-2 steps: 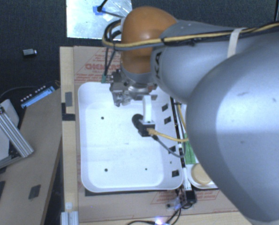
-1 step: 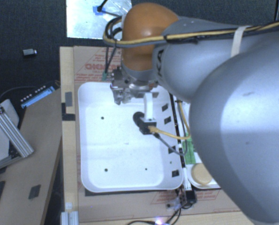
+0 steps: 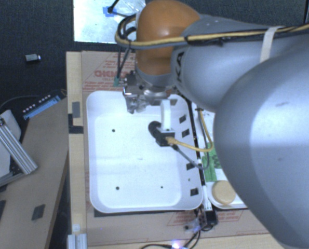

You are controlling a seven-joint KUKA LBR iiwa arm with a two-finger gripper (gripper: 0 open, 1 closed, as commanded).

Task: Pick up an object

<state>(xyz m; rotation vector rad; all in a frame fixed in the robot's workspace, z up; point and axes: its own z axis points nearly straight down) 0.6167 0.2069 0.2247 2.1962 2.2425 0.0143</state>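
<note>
The grey arm's metal two-finger gripper (image 3: 135, 101) hangs over the shallow white plastic left bin (image 3: 99, 201), around that bin's 12 o'clock edge. I can't tell if it's spread or closed (too blurry). The only obvious target, a round tan disc (image 3: 223, 192), sits way off at 5 o'clock in the neighbouring white bin (image 3: 236, 205). My guess at the risk: it drops right here and grabs air, or clips the rim.
</note>
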